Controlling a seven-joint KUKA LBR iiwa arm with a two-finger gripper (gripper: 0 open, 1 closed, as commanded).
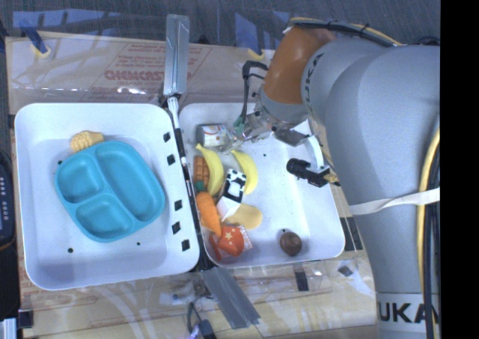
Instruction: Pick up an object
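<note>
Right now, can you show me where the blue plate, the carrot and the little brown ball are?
blue plate [110, 190]: camera view, on the ridge between its compartments.
carrot [209, 212]: camera view, middle of its orange body.
brown ball [290, 242]: camera view, its rounded top.

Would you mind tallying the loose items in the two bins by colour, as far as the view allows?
Yellow: 4, namely two bananas, a corn cob and a pale piece
Orange: 1, carrot
Blue: 1, divided plate
Red: 1
Brown: 1
Total: 8, leaving out unclear pieces.
</note>
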